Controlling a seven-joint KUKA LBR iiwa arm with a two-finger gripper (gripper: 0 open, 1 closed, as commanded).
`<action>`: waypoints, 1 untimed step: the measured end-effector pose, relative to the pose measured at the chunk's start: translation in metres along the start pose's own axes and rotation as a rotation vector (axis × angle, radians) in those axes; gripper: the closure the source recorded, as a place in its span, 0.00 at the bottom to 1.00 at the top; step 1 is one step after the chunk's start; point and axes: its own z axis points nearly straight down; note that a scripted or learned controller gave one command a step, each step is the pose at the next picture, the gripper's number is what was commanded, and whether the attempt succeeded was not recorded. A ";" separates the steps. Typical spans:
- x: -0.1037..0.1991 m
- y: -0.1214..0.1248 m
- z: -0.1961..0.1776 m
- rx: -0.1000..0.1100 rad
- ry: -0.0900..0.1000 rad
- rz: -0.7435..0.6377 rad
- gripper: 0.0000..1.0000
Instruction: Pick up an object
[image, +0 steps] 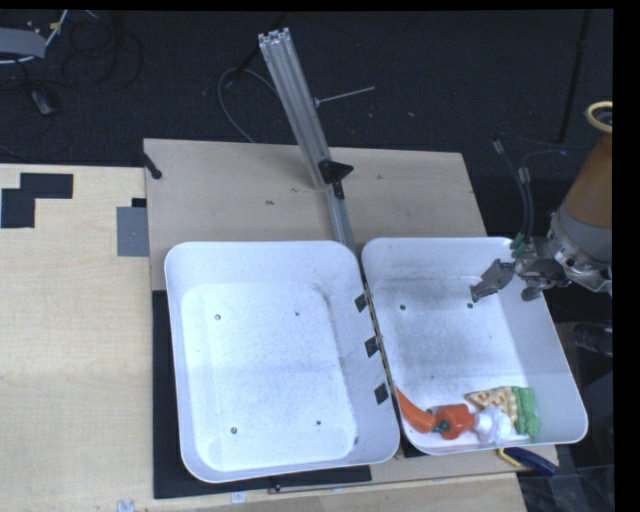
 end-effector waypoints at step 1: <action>-0.022 -0.027 0.117 0.006 0.002 0.001 0.00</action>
